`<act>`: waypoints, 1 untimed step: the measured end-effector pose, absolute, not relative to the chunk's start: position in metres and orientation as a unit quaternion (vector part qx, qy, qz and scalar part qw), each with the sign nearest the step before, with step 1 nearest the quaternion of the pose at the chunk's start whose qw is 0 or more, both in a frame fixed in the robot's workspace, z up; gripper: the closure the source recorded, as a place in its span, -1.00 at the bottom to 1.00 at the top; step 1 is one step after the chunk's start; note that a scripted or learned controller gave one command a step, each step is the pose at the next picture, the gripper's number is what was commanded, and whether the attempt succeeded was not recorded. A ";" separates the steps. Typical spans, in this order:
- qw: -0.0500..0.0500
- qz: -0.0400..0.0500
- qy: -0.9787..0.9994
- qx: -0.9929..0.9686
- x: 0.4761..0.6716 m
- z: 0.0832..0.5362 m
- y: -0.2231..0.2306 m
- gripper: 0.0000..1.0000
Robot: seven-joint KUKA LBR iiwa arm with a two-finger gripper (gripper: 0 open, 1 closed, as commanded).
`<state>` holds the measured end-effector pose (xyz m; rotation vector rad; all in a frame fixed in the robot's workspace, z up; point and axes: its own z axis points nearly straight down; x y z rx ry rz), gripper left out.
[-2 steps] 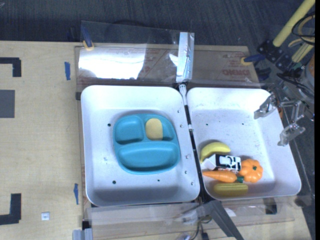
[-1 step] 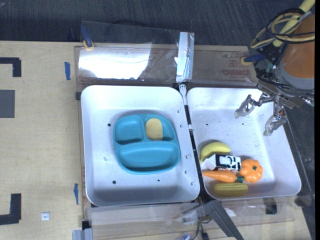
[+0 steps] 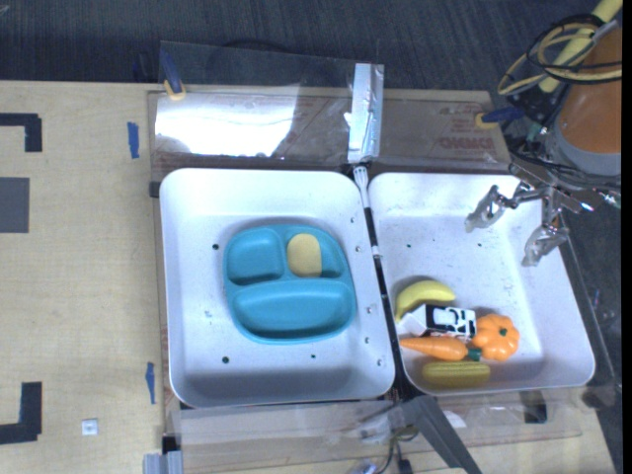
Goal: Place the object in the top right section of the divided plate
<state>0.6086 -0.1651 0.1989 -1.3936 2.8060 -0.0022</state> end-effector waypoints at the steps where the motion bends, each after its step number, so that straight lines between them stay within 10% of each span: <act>1: 0.004 -0.001 0.798 -0.603 0.600 0.213 -0.216 -1.00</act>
